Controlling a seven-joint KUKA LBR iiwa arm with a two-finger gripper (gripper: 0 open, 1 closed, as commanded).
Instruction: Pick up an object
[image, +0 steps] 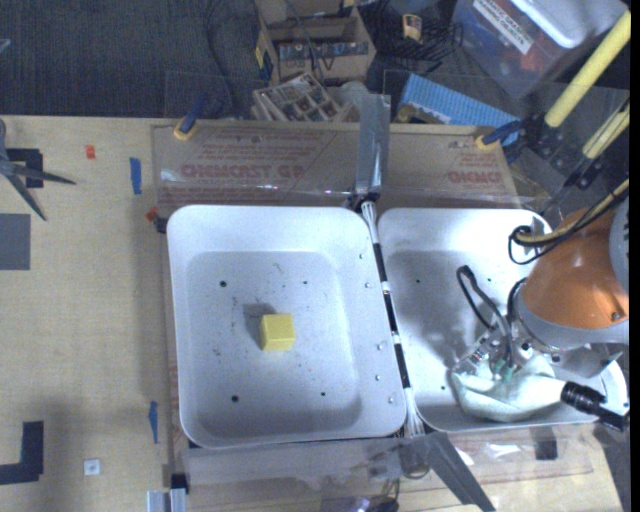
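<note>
A small yellow block (278, 332) lies near the middle of the left bin (200, 300). In the right bin (430, 250), a crumpled white and pale-green soft object (500, 393) rests by the front edge. My gripper (497, 358) is low over that soft object, reaching down from the orange-banded wrist (570, 290) at the right. The fingertips sit right at the object's top, but I cannot make out how they stand or whether anything is between them.
A clear panel with red lettering (260, 165) stands behind both bins. A black cable (475, 295) loops over the right bin's floor. Yellow clamps (185, 127) hold the back panel. The wooden bench (70, 330) stretches out to the left.
</note>
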